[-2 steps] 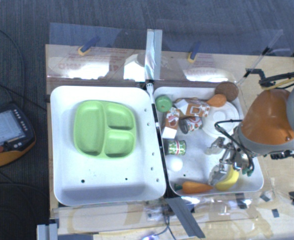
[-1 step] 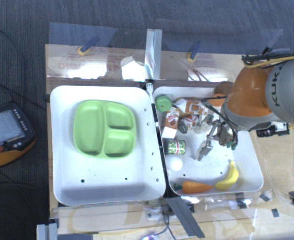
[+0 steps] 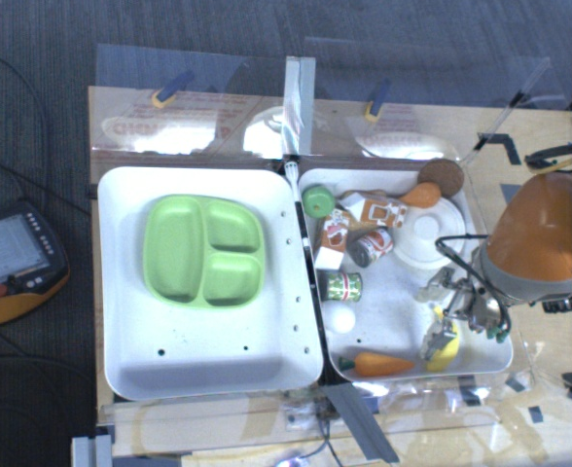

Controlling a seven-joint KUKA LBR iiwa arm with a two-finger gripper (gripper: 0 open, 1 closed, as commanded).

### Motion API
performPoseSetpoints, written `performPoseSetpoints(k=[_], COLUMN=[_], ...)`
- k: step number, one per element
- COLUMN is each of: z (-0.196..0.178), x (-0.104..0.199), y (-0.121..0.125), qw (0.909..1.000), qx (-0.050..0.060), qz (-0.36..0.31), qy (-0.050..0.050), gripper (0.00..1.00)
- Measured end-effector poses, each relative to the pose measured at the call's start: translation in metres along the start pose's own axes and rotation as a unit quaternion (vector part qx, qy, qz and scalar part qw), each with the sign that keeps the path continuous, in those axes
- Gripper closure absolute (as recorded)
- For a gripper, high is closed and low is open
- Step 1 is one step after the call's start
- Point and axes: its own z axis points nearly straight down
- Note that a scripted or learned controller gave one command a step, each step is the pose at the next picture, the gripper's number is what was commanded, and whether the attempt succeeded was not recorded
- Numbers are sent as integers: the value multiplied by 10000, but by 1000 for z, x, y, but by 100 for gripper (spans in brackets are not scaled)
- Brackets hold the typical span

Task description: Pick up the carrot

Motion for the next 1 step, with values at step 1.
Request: performPoseSetpoints(k=[1], z=[2], x=[-57], y=[-4], qw=[9997], qx=[-6], qz=[245], qy=[21], gripper=[0])
